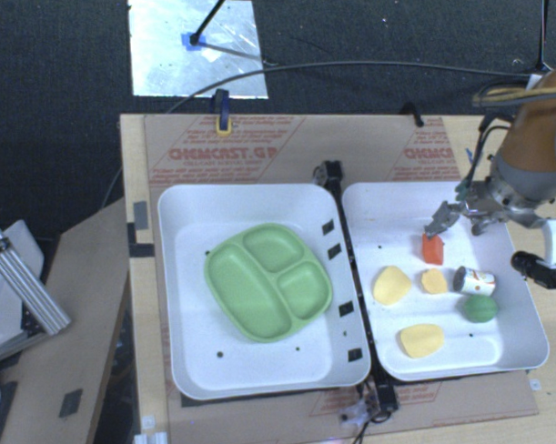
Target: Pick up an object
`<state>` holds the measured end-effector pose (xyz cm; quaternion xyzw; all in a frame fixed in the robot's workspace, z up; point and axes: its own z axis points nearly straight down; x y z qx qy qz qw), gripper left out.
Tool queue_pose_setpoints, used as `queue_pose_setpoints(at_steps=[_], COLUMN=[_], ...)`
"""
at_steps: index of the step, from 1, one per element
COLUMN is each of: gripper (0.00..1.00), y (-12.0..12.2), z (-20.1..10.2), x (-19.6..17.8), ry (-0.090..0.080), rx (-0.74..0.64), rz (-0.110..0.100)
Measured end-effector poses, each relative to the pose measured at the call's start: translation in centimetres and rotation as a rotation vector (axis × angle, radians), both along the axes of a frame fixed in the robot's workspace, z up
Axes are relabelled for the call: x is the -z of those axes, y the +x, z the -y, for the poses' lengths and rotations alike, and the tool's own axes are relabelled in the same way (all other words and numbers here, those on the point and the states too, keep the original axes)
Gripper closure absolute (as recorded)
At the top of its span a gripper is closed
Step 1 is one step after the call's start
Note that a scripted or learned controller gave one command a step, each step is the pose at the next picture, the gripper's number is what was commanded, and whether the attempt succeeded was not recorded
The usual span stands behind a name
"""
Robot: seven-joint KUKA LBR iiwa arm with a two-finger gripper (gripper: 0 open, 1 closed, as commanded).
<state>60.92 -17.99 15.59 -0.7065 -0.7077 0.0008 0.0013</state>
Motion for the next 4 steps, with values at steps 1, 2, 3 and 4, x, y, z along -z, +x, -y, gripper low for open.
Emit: queue_pose_setpoints(at_steps=[1, 2, 3, 4], gripper=[0.0, 1.0, 1.0, 1.0], y=[0.0, 0.1, 0.1, 0.1], z=[-0.4, -0.3, -0.4, 0.6], x=[4.2, 2.8, -3.7, -9.5], ry=[0.0, -0.003, -0.003, -0.004], rx=[0.0, 0.0, -0.003, -0.001], rz=[0.001, 0.008, 0.011, 0.011])
